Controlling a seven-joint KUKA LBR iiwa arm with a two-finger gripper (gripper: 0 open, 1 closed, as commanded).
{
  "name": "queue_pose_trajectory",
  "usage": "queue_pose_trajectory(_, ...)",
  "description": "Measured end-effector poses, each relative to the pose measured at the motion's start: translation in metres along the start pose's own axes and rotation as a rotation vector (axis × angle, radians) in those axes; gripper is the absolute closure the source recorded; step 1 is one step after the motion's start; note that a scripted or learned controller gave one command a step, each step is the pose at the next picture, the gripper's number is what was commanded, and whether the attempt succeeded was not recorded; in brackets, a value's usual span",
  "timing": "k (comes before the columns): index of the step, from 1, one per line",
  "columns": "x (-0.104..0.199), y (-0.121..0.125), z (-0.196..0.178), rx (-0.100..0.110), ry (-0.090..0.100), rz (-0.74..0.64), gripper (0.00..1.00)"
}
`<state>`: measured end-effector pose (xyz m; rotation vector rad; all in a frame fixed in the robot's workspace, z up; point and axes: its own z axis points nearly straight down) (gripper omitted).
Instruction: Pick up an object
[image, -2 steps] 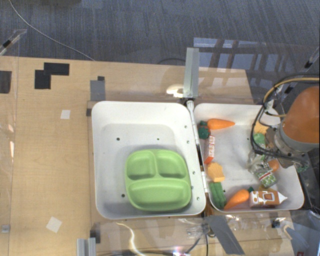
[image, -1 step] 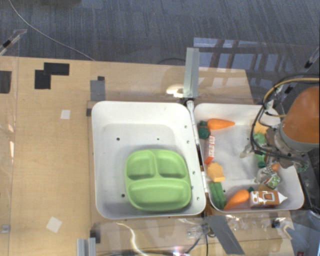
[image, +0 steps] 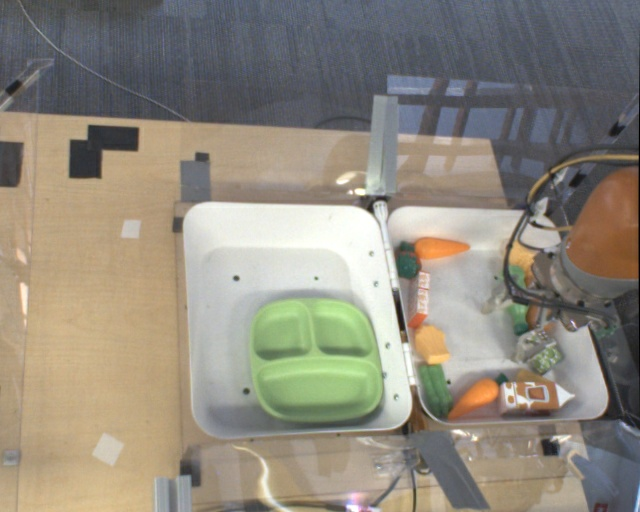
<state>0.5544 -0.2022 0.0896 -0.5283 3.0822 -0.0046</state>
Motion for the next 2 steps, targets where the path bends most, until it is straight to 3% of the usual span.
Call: queue_pose_trajectory(2, -0.0030, -0.0047, 0.0002, 0.001, 0.001, 0.054, 0.00)
